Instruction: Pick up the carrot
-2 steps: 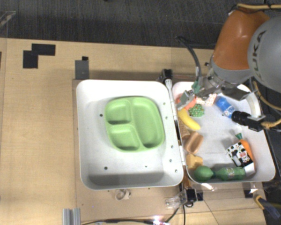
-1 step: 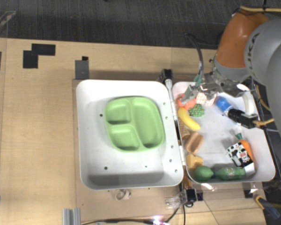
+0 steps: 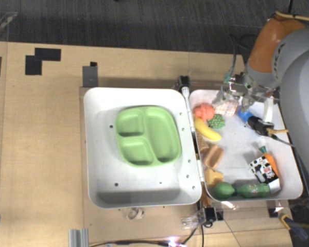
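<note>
The carrot (image 3: pixel 270 162), orange with a small green top, lies near the right wall of the right bin (image 3: pixel 237 138), against a black-and-white spotted box (image 3: pixel 259 170). My gripper (image 3: pixel 235 98) hangs over the far end of that bin, well behind and to the left of the carrot. Its fingers stand open with nothing between them. Just under it lies a pale pinkish item (image 3: pixel 226 107).
The right bin also holds a red-orange fruit (image 3: pixel 203 110), a small green piece (image 3: pixel 216 121), a banana (image 3: pixel 207 130), a bread roll (image 3: pixel 212 156), a lime (image 3: pixel 224 190), a cucumber (image 3: pixel 252 190) and a blue item (image 3: pixel 244 115). The left bin (image 3: pixel 100 179) holds a green divided plate (image 3: pixel 147 135).
</note>
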Robot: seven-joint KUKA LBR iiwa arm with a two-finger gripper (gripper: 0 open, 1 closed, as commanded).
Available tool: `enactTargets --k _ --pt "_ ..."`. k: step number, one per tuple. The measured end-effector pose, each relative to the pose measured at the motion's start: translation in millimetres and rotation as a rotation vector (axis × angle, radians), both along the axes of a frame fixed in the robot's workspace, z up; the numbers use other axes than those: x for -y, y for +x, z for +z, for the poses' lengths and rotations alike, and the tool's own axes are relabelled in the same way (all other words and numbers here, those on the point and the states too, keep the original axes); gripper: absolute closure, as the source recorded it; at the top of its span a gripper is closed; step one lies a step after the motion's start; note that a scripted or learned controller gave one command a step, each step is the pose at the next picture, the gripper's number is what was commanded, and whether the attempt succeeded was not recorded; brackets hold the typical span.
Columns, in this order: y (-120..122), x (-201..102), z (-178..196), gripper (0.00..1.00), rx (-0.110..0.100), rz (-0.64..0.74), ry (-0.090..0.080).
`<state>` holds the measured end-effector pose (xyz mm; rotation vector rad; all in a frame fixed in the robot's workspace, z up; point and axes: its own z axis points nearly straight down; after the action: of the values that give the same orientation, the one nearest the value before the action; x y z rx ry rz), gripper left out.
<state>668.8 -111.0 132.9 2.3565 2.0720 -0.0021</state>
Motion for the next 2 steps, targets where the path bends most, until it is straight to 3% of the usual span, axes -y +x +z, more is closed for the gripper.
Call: enactTargets --k 1,2 --pt "2 -54 54 0.0 0.006 -0.543 0.005" --pt "-9 -126 52 0.0 0.002 -0.803 0.006"
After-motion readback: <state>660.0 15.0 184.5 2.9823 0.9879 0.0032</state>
